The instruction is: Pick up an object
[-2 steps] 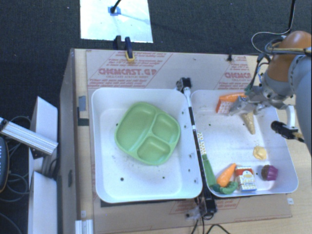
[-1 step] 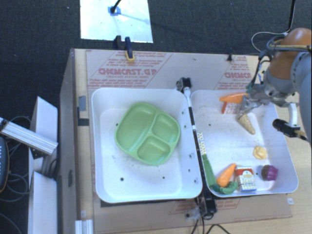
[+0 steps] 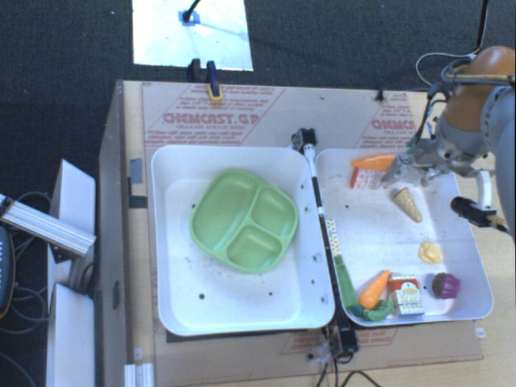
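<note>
Dark carpet lies all around a brown bench (image 3: 242, 107) with red printed words on its top. Two shallow white bins sit side by side on it. The left white bin (image 3: 173, 297) holds a light green plastic plate (image 3: 244, 220) with three sections, lying near the middle of that bin. A shiny white sheet (image 3: 189, 22) lies on the carpet in the upper left of the frame.

The right white bin (image 3: 476, 293) holds the small things. An orange and white flat packet (image 3: 371, 172) lies at its upper left corner. A pale tan cone (image 3: 409, 203) lies just below and to the right of the packet. A small yellow lump (image 3: 430, 252) sits lower down, near the right side. Along the bottom edge lie an orange toy carrot (image 3: 374, 289) with a green piece (image 3: 372, 312) under it, a small red and white box (image 3: 408, 295) touching the carrot's right side, and a dark purple round thing (image 3: 445, 285) a little further right.

The grey arm with its orange band (image 3: 484, 95) comes in from the upper right of the frame. Its gripper (image 3: 409, 166) hangs over the top of the right bin, between the packet and the cone, very near both. I cannot tell if its jaws are spread or pressed together. Nothing can be seen pinched in it.
</note>
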`<state>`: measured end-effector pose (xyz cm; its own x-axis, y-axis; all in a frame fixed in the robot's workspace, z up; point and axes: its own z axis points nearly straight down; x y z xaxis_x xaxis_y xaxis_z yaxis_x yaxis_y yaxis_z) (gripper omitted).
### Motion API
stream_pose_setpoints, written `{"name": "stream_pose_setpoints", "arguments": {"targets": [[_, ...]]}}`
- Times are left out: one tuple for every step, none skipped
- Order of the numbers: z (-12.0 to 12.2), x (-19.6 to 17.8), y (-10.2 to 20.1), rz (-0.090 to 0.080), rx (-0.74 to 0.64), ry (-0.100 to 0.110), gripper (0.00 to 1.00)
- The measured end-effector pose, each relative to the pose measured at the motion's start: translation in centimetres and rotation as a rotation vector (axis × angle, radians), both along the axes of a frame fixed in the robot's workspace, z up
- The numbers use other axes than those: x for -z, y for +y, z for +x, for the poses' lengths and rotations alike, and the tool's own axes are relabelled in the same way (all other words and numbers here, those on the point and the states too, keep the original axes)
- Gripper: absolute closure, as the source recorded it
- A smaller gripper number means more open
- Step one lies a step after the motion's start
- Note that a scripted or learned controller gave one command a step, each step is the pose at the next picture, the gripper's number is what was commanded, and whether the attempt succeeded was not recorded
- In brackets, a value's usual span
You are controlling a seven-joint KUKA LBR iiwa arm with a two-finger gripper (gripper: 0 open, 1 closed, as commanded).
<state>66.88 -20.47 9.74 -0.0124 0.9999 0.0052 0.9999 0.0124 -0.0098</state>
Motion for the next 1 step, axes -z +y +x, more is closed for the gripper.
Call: {"name": "stream_pose_setpoints", "arguments": {"targets": [[-4.39, 1.31, -0.2, -0.006, 0.01, -0.011, 0.0]]}}
